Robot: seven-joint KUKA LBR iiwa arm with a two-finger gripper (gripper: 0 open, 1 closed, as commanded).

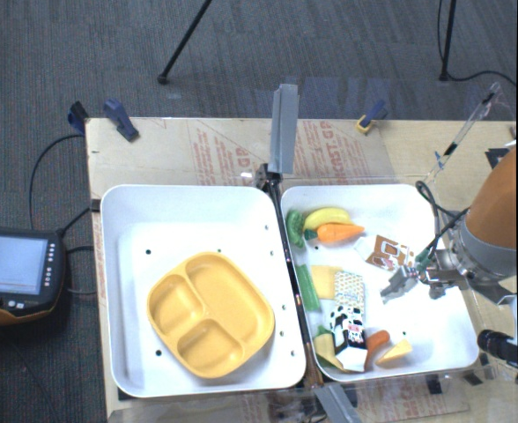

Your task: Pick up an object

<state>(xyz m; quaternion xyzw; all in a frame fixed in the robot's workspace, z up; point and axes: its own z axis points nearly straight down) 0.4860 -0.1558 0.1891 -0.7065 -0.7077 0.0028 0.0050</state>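
Hand (400,284) hovers over right white bin (435,342), finger state unclear. Risk: clustered toy foods near small patterned card (389,252) cause missed grasp.

Dark grey carpet (109,42) is covering the floor. Two black stand legs (191,33) are slanting across it. A handheld control pendant (17,271) is lying left of the bench (197,148).

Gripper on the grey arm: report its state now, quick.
Gripper: over the right white bin, its state cannot be told from this view; nothing visibly between its fingers.
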